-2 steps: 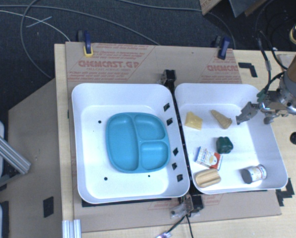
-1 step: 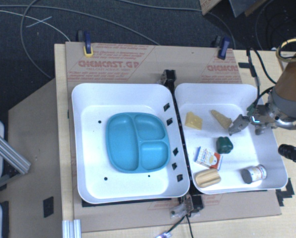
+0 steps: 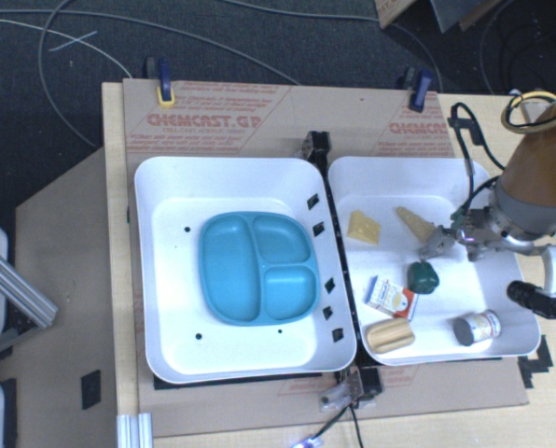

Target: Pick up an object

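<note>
The right bin holds several small items: a yellow cheese wedge, a tan wedge, a dark green ball-like object, a small white, red and blue carton, a tan bread-like roll and a grey can lying on its side. My gripper reaches in from the right and sits low over the bin, just right of the tan wedge and above the green object. Nothing is visibly held in it.
In the left bin lies a blue divided plate. A black divider strip separates the two bins. The arm's orange band and black cables hang over the right bin's far right side.
</note>
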Tool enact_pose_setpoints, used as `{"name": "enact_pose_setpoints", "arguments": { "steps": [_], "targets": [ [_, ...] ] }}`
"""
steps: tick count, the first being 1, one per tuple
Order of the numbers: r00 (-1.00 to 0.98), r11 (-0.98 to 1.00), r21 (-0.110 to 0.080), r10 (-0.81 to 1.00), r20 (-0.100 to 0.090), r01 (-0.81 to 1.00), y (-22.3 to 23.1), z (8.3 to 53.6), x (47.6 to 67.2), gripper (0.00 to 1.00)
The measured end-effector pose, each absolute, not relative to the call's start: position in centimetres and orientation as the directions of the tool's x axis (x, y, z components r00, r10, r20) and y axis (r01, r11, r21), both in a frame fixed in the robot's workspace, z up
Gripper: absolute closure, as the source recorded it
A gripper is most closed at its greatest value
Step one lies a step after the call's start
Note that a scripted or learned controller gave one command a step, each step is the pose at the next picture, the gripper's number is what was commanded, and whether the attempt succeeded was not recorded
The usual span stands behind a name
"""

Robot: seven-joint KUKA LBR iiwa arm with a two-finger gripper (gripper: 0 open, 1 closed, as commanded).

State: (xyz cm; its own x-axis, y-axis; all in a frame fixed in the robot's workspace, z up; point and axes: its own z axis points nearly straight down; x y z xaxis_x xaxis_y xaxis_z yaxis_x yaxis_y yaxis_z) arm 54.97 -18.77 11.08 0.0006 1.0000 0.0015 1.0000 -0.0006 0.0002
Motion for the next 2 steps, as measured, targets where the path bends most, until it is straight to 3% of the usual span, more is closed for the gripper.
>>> {"name": "enact_pose_setpoints", "arguments": {
  "steps": [1, 2],
  "targets": [
    [-0.001, 0.001, -0.003, 1.000, 0.002, 1.000, -18.7, 8.4, 55.0, 0.00],
    [0.000, 0.000, 0.000, 1.000, 0.002, 1.000, -18.7, 9.6, 55.1, 1.00]
  ]
}}
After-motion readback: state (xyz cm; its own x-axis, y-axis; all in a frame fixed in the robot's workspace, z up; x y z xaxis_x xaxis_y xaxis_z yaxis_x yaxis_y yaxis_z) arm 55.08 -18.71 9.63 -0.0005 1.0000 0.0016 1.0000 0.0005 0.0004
